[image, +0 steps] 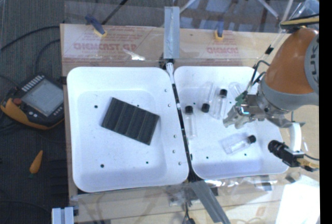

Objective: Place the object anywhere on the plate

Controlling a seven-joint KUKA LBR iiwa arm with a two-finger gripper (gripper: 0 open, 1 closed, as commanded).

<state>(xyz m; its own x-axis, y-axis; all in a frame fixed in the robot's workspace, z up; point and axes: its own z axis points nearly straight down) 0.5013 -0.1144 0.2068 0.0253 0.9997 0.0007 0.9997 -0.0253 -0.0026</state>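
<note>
Claw was hanging low over the right bin, near its right side, and honestly I couldn't tell whether it had anything in it. Way too much metal and glare bunched up there.

Going big to small: the desk carried both white bins side by side. The arm, grey with that fat orange band, came in from the right. The left bin had the plate, a dark ribbed rectangle lying flat and a bit skewed around the middle.

The right bin held a scatter of clear little vials with black caps. One vial lay on its side just below the claw, cap pointing right. Another vial sat further up, just left of the claw, with a couple of loose-looking black caps nearby toward the divider.
</note>
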